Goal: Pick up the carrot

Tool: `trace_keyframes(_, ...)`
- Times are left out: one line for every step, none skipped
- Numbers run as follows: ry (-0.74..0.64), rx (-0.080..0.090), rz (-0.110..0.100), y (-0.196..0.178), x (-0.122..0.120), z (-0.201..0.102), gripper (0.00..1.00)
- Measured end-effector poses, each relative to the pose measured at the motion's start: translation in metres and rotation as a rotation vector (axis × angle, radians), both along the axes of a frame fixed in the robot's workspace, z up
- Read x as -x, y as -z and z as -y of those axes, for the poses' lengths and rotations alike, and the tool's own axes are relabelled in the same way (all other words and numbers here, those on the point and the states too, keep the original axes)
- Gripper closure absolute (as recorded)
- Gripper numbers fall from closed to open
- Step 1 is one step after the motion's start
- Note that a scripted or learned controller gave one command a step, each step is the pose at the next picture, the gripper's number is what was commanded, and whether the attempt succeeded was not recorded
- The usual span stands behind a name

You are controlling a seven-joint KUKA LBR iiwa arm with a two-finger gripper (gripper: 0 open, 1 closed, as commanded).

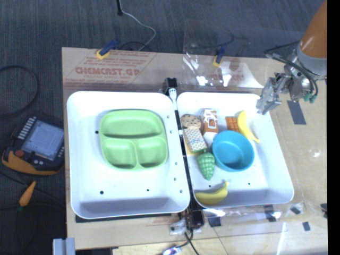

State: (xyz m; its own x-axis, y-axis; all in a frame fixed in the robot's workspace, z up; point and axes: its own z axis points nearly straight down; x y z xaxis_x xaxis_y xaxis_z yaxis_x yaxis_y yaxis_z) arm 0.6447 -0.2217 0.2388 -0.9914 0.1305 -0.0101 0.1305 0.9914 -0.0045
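Note:
A small orange piece that looks like the carrot [231,123] lies in the right bin [276,163] near its far wall. It sits between a small printed carton [209,120] and a yellow banana [246,125], just beyond the blue bowl [232,151]. My gripper [267,101] hangs over the bin's far right corner, to the right of the carrot and apart from it, with nothing seen in it.
The right bin also holds a cookie [190,121], a patterned cracker [194,139], a green bumpy toy [207,165] and a second banana [211,194]. A green divided plate [133,138] lies in the left bin [85,185]. Clear plastic wrap [212,68] lies behind the bins.

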Motion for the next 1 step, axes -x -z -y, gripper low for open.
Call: trace_keyframes(-0.242, 0.003, 0.007, -0.1592, 0.0084, 0.0011, 1.0)
